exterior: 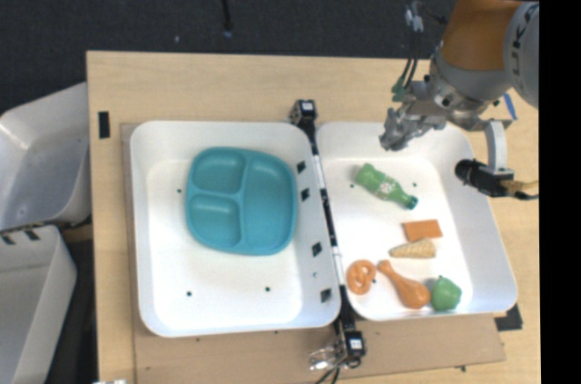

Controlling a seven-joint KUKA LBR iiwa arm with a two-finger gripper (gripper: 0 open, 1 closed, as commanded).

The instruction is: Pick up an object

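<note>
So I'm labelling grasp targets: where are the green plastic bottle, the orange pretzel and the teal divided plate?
green plastic bottle (381,184), camera view, middle of its body
orange pretzel (360,276), camera view, its looped centre
teal divided plate (241,200), camera view, central divider ridge

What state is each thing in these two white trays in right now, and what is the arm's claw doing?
Teal divided plastic plate: flat in the left bin, nothing on it.
Green toy bottle: on its side in the right bin.
Orange wedge: lying flat.
Pale yellow wedge: lying flat, just below the orange one.
Orange pretzel: lying flat.
Orange drumstick: lying down, its thick end against the green pepper.
Gripper: above the right bin's far edge, holding nothing visible.
</note>
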